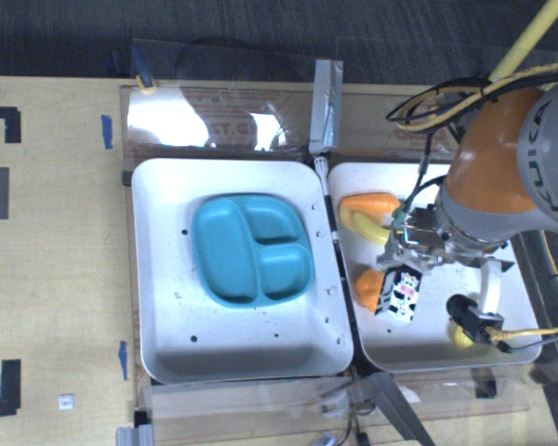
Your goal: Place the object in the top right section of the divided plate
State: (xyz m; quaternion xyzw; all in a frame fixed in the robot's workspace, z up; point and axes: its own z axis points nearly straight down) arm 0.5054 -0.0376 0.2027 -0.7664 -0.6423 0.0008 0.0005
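A blue divided plate (253,247) lies in the middle of the left bin (167,333), with one long section on its left and two smaller ones on its right. My gripper (411,254) hangs over the left part of the right bin (428,347). A black-and-white spotted object (400,297) sits just below it, beside an orange round piece (367,288). Whether the gripper touches the spotted object is unclear. An orange carrot-like piece (370,203) and a yellow banana-like piece (365,223) lie to the gripper's upper left.
A raised wall (333,249) separates the two bins. Clear plastic sheeting (205,119) stands behind the left bin. The arm's orange band (493,156) covers the right bin's upper right part.
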